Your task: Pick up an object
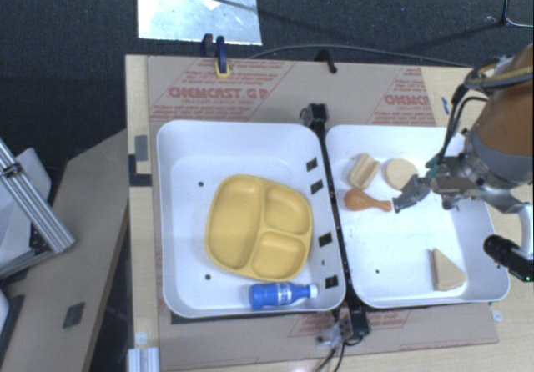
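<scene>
two white bins [250,133] sit on brown cardboard. the gripper [410,194] hangs in the right bin, just beside the toy chicken leg [365,202]. i cannot tell how it is set. it could bump the leg away and grab nothing.

The grey arm reaches in from the right, its orange band showing above the wrist (near the frame's edge). The wrist angles down and leftward, ending in the pincer [409,195], whose dark tip points left and slightly down.
</scene>
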Action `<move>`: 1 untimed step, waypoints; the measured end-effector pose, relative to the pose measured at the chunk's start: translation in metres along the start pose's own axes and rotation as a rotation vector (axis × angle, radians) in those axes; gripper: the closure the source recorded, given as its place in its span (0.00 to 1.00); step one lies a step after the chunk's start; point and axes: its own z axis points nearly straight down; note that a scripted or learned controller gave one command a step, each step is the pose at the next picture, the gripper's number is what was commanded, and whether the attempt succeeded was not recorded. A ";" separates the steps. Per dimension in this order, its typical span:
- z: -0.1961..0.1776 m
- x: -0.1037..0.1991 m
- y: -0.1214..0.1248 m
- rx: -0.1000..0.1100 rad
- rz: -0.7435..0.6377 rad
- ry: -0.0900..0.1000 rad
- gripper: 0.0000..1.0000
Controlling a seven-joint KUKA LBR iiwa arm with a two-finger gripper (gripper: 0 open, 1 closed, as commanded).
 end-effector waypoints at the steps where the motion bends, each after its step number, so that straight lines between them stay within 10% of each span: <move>1: -0.005 0.000 0.002 -0.010 -0.002 -0.001 0.00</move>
